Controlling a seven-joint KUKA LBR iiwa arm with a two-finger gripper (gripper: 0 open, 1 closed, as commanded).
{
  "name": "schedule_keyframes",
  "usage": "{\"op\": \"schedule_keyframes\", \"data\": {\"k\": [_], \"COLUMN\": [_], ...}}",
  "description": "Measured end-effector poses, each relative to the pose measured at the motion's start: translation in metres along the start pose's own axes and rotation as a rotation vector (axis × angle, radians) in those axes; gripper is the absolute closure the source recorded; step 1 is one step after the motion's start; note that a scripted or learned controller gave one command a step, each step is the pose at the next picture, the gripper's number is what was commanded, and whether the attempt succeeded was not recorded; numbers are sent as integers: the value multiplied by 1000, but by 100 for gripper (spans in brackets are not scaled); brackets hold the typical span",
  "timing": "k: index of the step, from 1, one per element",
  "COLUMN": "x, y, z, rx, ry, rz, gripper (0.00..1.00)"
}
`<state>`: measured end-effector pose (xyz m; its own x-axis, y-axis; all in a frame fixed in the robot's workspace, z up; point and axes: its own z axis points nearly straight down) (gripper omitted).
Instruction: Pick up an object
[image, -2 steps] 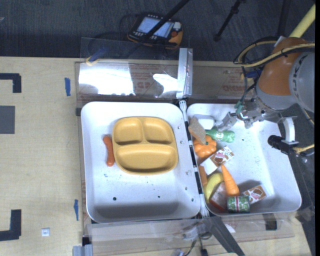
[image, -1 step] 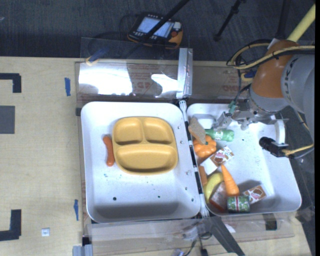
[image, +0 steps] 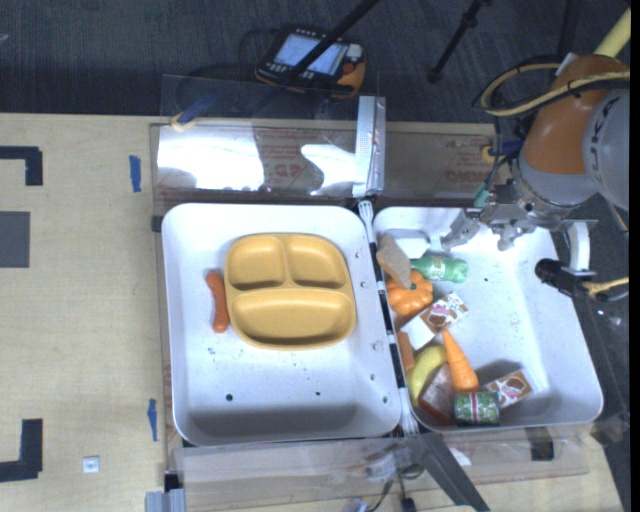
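Observation:
My gripper (image: 483, 233) hangs over the far part of the right bin (image: 560, 330), fingers open and spread, with nothing between them. Just below and left of it lies a green bottle (image: 440, 268) beside a tan wedge (image: 393, 262). Along the bin's left side sit an orange pepper-like piece (image: 410, 298) and a small snack packet (image: 445, 313). Nearer the front are a carrot (image: 459, 362), a yellow-green banana (image: 425, 368), a green can (image: 477, 407) and a brown packet (image: 512, 387).
The left bin (image: 270, 405) holds a yellow divided plate (image: 290, 289) and an orange sausage-shaped toy (image: 218, 301) at its left. A shiny clear panel (image: 260, 160) stands behind that bin. A handheld pendant (image: 308, 60) lies beyond the bench. Cables hang by the arm (image: 565, 140).

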<state>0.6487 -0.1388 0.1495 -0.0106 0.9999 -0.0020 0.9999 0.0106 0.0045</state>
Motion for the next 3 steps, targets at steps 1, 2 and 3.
{"op": "schedule_keyframes", "data": {"k": [1,2,3], "x": [27,41,40], "y": [-2,-11,-9], "z": [36,63,52], "rx": [-24,3,-1], "ry": [-3,3,1], "rz": [-161,-333,-331], "gripper": [0,0,100]}}
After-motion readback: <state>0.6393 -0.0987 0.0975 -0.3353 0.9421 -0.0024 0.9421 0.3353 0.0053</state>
